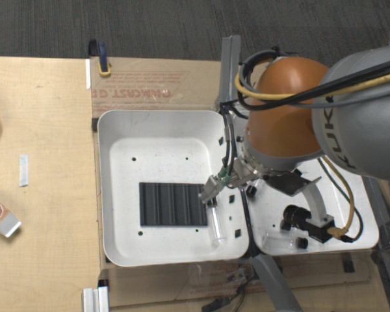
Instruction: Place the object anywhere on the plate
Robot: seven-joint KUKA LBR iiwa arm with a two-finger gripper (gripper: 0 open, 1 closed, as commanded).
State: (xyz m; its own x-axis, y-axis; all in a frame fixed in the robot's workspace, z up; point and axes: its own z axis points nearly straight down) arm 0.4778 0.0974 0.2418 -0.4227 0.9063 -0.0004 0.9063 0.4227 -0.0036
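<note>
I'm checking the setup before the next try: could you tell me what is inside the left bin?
The left bin holds a dark ribbed plate lying flat and a clear tube by the plate's right edge. The gripper covers the tube's top end and the plate's upper right corner.

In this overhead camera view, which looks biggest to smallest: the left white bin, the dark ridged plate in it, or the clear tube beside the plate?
1. Left white bin
2. Dark ridged plate
3. Clear tube
</note>
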